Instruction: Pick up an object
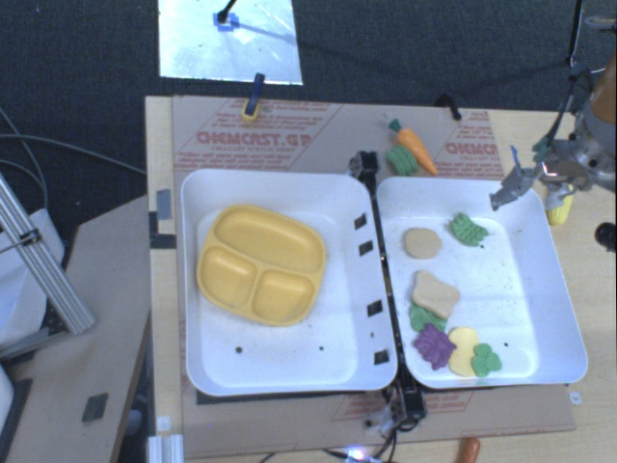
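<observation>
Gripper (521,183) hangs over right bin (564,287) far edge, can't tell its state. Bin holds round tan cookie (421,243), knobbly green piece (468,229), bread slice (436,294), purple grapes (433,345). Left bin: glossy yellow divided tray (260,263).

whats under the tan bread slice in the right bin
A green toy piece pokes out from beneath the tan bread slice, at its lower left edge. How far the green piece reaches under the slice is covered.

Glossy white plastic bins (289,369), a matt yellow plastic tray (260,263), and rubbery toy food (434,297).
</observation>
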`<action>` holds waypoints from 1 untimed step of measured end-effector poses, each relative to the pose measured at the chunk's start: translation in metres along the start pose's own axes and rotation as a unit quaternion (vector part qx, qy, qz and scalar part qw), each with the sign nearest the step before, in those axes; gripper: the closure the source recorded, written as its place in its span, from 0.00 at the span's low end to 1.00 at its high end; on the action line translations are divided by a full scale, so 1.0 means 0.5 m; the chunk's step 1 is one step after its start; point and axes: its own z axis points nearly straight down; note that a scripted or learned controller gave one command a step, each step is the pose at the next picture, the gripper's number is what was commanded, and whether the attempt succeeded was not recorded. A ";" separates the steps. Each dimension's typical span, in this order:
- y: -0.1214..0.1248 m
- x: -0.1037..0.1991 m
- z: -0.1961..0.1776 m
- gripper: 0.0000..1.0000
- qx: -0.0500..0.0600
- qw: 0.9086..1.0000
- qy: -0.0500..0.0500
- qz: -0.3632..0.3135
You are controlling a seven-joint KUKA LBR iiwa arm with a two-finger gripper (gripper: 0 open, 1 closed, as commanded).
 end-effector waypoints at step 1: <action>0.138 -0.026 0.295 0.00 0.000 1.000 0.000 -0.002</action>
